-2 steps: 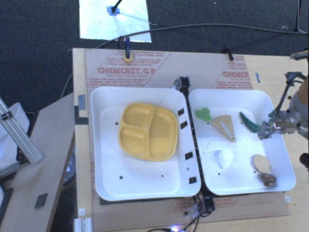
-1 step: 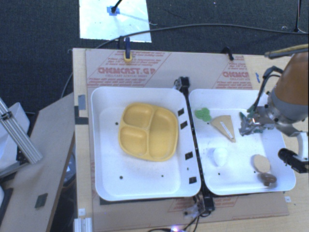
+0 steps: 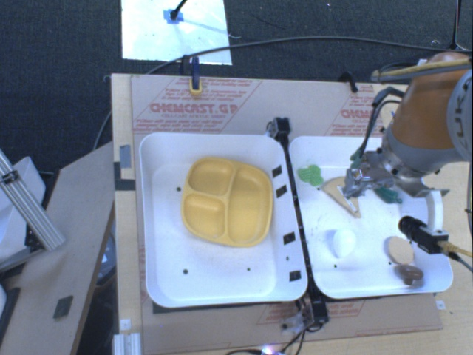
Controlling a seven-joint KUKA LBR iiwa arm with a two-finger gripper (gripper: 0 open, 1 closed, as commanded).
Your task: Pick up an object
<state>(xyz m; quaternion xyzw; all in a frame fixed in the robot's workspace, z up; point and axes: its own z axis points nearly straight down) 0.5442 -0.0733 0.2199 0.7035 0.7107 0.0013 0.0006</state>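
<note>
The right bin (image 3: 369, 285) holds several small items. A tan wedge (image 3: 337, 190) lies near its middle, with a green leafy piece (image 3: 310, 174) to its left and a white egg shape (image 3: 342, 242) below it. A teal item (image 3: 387, 194) pokes out from under the wrist. At the lower right are a tan oval piece (image 3: 400, 251) and a brown lump (image 3: 409, 274). My gripper (image 3: 355, 183) hangs low over the right end of the tan wedge, touching or just above it. I see nothing lifted.
The left bin (image 3: 159, 220) holds a yellow divided plate (image 3: 227, 201). A black ridge with clips (image 3: 290, 198) separates the bins. The arm's orange band (image 3: 429, 117) looms over the right bin's back corner. A black connector with a yellow cable (image 3: 420, 234) sticks out above the tan oval.
</note>
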